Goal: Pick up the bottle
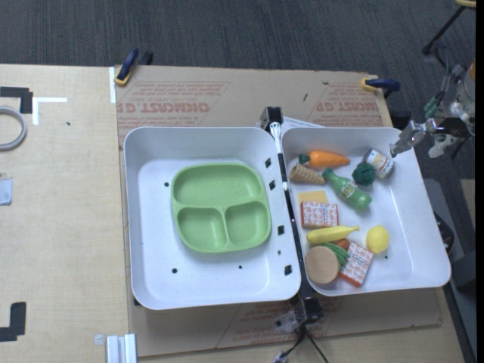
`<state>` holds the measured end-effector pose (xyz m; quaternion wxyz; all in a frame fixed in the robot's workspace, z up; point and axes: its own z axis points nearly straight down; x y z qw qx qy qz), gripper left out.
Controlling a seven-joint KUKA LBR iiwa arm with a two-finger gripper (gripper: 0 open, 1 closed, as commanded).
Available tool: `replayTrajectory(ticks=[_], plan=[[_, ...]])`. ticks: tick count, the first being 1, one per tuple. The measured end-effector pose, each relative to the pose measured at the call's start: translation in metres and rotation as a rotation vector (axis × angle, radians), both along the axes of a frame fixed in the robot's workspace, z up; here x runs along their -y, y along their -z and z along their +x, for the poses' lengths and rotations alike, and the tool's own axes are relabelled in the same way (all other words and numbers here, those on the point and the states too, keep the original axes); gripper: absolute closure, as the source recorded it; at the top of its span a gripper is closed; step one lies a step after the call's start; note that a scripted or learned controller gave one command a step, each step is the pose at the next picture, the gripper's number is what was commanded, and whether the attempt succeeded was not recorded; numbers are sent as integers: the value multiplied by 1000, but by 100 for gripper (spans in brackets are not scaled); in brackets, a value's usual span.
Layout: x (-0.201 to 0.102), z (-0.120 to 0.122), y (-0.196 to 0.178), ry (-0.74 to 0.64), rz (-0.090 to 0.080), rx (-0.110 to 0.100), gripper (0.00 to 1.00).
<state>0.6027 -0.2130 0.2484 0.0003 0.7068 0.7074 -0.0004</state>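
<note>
Camera view has the green bottle (348, 189) lying tilted in the right bin (423, 203), at about five o'clock from the carrot (328, 158), while the fingers (401, 144) hover at the bin's two o'clock rim, their opening unclear.

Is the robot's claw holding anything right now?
No, nothing is held. The claw is at the right bin's far edge, apart from the green bottle lying among the toys.

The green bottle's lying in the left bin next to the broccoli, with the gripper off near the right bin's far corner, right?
Not quite: the camera view shows the green bottle in the right bin, not the left. It does lie next to the broccoli, and the gripper is near that bin's far corner.
</note>
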Motion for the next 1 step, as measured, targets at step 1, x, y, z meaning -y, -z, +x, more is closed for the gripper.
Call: replayTrajectory(ticks=[1], plan=[[0, 0, -10, -3, -2, 1, 100]])
